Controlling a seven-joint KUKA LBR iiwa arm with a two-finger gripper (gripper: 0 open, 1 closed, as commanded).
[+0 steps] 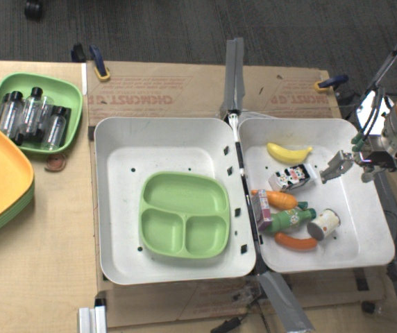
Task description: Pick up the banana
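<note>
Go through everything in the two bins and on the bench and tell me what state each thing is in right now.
banana: lying free in the right bin, not held
tool: over the right bin, beside the banana
milk carton: lying on its side
green bottle: lying on its side
carrot: lying flat
white cup: tipped over
green tray: flat in the left bin
small bottles: lying in a green dish

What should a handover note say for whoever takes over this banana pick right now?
Gripper: over the right bin, near its right wall, holding nothing.
Banana: lying in the right bin's far part, just beyond the small milk carton, to the left of the gripper and apart from it.
Done: nothing yet; the banana is untouched.
Left: move onto the banana, close on it, lift.
</note>
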